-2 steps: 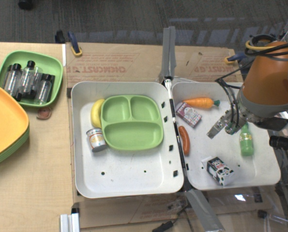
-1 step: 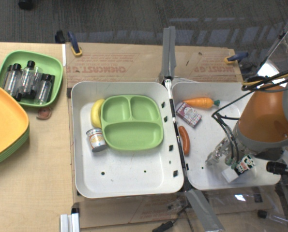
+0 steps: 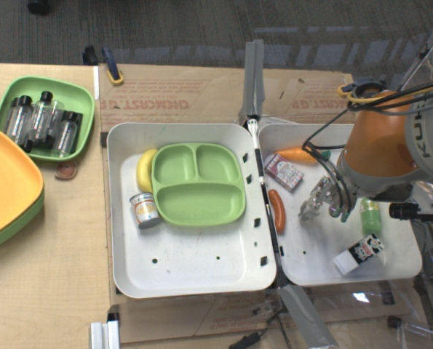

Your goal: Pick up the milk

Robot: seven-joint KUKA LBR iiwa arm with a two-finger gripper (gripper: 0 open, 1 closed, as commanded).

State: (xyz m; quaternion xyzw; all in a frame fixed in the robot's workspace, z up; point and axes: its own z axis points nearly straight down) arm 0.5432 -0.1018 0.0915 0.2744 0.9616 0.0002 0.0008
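Observation:
The milk (image 3: 359,254) is a small white carton with black cow patches. It lies on its side near the front right of the right bin (image 3: 311,267). My gripper (image 3: 324,203) hangs over the middle of that bin, up and to the left of the carton and apart from it. It is open with nothing between its fingers. The grey arm with its orange band (image 3: 376,147) reaches in from the right.
The right bin also holds a carrot (image 3: 298,153), a pink box (image 3: 284,171), a hot dog (image 3: 277,209) and a green bottle (image 3: 370,215) just right of the gripper. The left bin holds a green divided plate (image 3: 198,184), a banana (image 3: 145,169) and a can (image 3: 145,210).

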